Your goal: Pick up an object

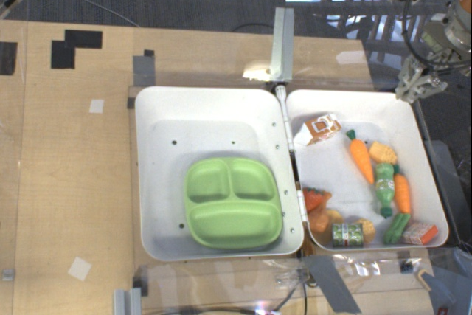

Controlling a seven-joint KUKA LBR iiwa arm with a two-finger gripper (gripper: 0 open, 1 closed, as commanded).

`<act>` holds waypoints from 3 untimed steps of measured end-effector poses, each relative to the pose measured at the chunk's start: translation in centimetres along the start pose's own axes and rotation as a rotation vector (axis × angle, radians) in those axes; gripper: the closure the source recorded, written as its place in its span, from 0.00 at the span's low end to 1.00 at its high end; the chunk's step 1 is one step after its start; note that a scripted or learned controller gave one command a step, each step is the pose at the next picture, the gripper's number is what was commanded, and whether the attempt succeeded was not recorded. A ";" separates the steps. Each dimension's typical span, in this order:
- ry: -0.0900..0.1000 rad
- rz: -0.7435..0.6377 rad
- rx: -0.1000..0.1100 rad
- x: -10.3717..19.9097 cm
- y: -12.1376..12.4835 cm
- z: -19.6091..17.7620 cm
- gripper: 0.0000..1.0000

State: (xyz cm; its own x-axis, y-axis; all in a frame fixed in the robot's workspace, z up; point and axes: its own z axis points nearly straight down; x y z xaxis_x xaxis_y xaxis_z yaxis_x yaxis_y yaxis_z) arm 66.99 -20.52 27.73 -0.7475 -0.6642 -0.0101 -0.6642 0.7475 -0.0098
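Note:
My gripper hangs over the far right corner of the right bin, above its rim, open with nothing between its fingers. Below it in that bin lie several toy foods: an orange-and-white carton, a long carrot, a yellow piece, a green bottle, a second carrot, a green vegetable, a red packet, a green can and a red-orange piece. None of them touches the gripper.
The left bin holds a green divided plate towards its near side. A metal post rises behind the seam between the bins. Cables and the arm occupy the far right.

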 end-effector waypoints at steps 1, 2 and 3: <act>-0.005 0.071 0.004 -3.0 3.0 -7.0 1.00; -0.012 0.072 0.008 -3.2 2.9 -8.1 1.00; -0.022 0.072 0.015 -3.4 2.8 -9.6 1.00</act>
State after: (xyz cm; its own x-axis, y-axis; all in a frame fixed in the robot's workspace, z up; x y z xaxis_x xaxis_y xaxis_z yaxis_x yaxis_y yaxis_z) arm 67.52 -16.12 37.29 -0.7927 -0.6087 -0.0334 -0.6083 0.7934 -0.0232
